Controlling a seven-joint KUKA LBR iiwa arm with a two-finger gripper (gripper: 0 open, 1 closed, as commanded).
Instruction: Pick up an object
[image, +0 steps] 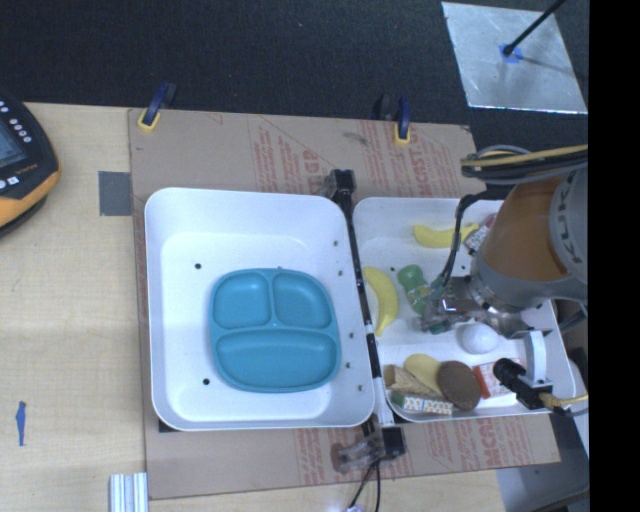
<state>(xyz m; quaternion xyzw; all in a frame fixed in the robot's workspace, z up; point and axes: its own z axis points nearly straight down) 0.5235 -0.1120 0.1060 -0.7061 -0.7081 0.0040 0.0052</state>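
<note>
My gripper (437, 312) hangs low in the right bin (392, 228), just right of a yellow banana (382, 297) and beside a green object (411, 280). The wrist and its grey body cover the fingertips. A second yellow fruit (438, 236) lies at the bin's back. A white ball (478, 338) rests right of the gripper. Along the front lie a brown round object (459, 385), a pale yellow piece (422, 367), a striped packet (420, 404) and a red and white item (486, 378). I see nothing held.
The left bin (180, 260) holds a blue divided plate (273, 330). A black divider (357, 290) runs between the bins. An orange and black handheld unit (18, 150) lies at the far left of the bench. Clamps (400, 115) pin the cardboard base at the back.
</note>
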